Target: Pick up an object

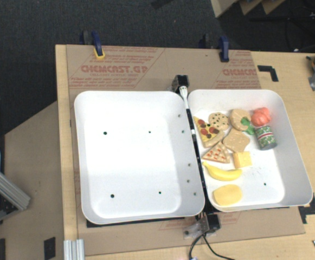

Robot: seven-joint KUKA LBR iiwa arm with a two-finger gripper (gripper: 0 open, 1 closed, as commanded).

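Cable and black clip point(209, 223) at the near edge of the worktop point(162, 64), right at the seam between the bins; a low approach there could snag it.

Right bin point(295, 164) holds all the candidates; left bin point(82, 145) has nothing to pick. Near to far in the right bin:
- yellow oval piece point(227, 195), apart from the rest but near the front wall; best isolated target, though it looks rounded and smooth, so I'd expect it to squirt out of a shallow pinch
- banana point(223, 173), touching or nearly touching the cheese cube point(244, 159) and pizza slice point(217, 155); a grab here probably drags a neighbour
- flat toast piece point(236, 141), second pizza slice point(206, 130), chocolate-chip cookie point(218, 121), plain round biscuit point(237, 119); packed edge to edge and lying flat, so little to bite on; likely outcome is closing on nothing or scattering the pile
- green-and-red can point(264, 137) on its side beside the red tomato point(261, 116); both likely roll if nudged off-centre

The cluster hugs the divider wall; a descent on the pizza slices risks hitting that rim.

Jaws: cannot tell how far open they are or whether they hold anything; no object looks lifted, all rest on the bin floor.
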